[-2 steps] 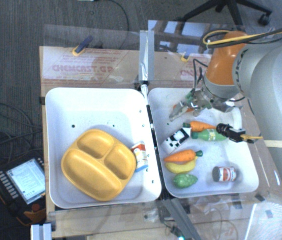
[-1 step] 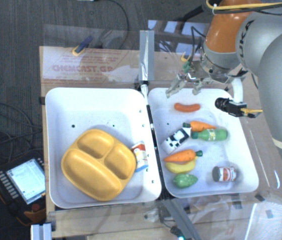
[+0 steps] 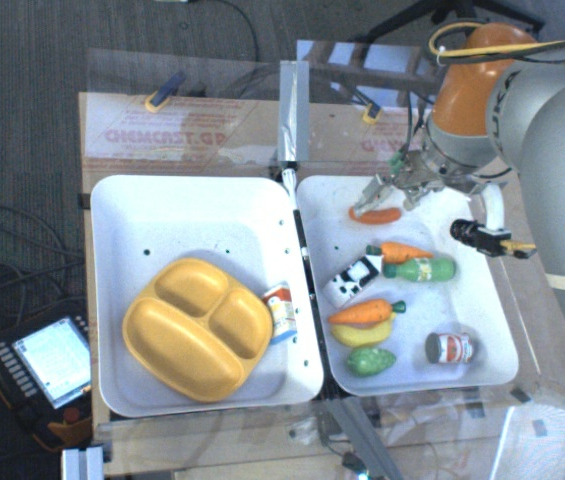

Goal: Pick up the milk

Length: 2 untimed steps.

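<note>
**Milk pickup: gripper parked over the wrong end of the bin**

Two white bins side by side, mid-frame. Left bin (image 3: 122, 218): big yellow divided plate (image 3: 198, 326) taking up most of the floor, plus a small red-and-white carton (image 3: 280, 311) wedged against its right edge, near the divider.

Right bin (image 3: 502, 318): milk (image 3: 354, 276), a small black-and-white cow-patterned carton, lying tilted around the middle-left of the bin floor. Just to its right, a green bottle (image 3: 424, 269) with an orange carrot-like piece (image 3: 402, 251) touching its top side. Below the milk, another carrot (image 3: 364, 312), then a yellow banana-ish piece (image 3: 360, 332) right under it, and a green veggie (image 3: 370, 361) near the bottom edge. Small red-labelled can (image 3: 449, 347) off at lower right.

Gripper (image 3: 382, 196) up at the top of the right bin, fingers spread apart and angled down-left, tips right by a little orange-red sausage-shaped thing (image 3: 376, 214). Nothing clamped between them. Well apart from the milk, which sits lower in the frame.

Grey arm with orange band (image 3: 470, 93) coming in from upper right.
</note>
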Tool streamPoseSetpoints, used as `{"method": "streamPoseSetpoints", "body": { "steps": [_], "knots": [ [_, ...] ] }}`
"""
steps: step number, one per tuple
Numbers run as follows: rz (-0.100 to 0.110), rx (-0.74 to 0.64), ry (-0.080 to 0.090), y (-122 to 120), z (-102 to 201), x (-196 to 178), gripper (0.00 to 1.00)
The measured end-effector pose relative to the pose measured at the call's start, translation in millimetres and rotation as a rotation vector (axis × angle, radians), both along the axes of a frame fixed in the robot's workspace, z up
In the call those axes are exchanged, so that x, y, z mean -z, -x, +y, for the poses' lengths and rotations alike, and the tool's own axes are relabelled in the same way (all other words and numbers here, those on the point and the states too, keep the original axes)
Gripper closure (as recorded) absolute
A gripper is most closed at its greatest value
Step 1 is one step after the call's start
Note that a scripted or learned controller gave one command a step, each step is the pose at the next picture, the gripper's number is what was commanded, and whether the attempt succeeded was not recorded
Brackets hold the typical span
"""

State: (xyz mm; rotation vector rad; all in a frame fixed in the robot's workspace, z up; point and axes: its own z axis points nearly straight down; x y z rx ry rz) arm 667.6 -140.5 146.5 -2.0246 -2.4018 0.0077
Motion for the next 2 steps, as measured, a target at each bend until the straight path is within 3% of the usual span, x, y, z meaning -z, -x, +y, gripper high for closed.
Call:
{"method": "streamPoseSetpoints", "body": {
  "steps": [1, 2],
  "knots": [
    [-0.003, -0.052, -0.003, 7.5, -55.9, 55.6, 0.0],
    [-0.004, -0.054, -0.002, 6.6, -55.3, 46.2, 1.0]
  ]
}}
